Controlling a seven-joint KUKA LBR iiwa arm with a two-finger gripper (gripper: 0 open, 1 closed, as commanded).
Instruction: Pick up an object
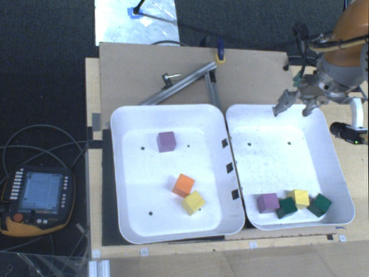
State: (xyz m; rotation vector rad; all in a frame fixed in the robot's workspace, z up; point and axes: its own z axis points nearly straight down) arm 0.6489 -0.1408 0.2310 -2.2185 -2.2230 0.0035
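Observation:
My gripper hangs over the far edge of the right bin, its two fingers spread open with nothing between them. The left bin holds a purple cube near its far middle, an orange cube and a yellow cube touching it toward the near side. Along the right bin's near wall lie a purple cube, a dark green cube, a yellow cube and another dark green cube, all far from the gripper.
A metal rod lies slanted on the brown board behind the bins. A teach pendant with its cable sits on the floor at the left. Black clips mark the seam between the bins.

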